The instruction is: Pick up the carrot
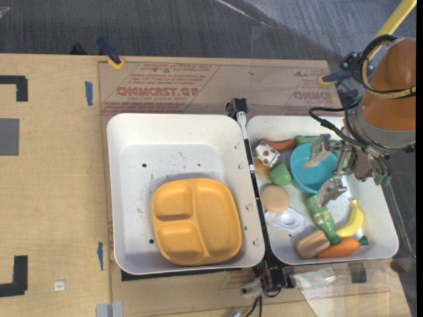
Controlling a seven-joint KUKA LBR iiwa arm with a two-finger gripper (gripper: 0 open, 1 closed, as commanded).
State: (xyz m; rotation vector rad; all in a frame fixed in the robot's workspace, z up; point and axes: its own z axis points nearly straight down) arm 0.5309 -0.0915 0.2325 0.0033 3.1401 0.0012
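Along the near edge of the right bin (pixel 390 243) the carrot (pixel 341 248) is seen, lying flat toward the near right corner, its green top pointing right. A brown bread-like piece (pixel 312 244) touches its left end. Just behind the carrot a banana (pixel 352 222) is laid, curving up toward the right wall, and a green bottle (pixel 322 218) stands tilted between banana and bread. Nearer the bin's left wall a fried egg (pixel 288 219) is placed, with a beige round (pixel 275 197) behind it and a green piece (pixel 281 174) behind that.

In the left bin (pixel 125 177) an orange tray (pixel 195 220) with three compartments is set against the near edge, toward the right wall.

Farther back in the right bin a blue bowl (pixel 312 168) is found near the middle. The gripper (pixel 326 170) is held over the bowl's right side, well apart from the carrot. Its fingers (pixel 322 150) are seen spread apart, released, with nothing between them, though the metal parts blur together and the gap is hard to judge. A red-and-white spotted item (pixel 266 154) lies by the far left corner, and a second orange vegetable (pixel 285 144), possibly another carrot, rests just behind it along the far edge. The arm (pixel 390 84) is brought in over the bin's right wall.
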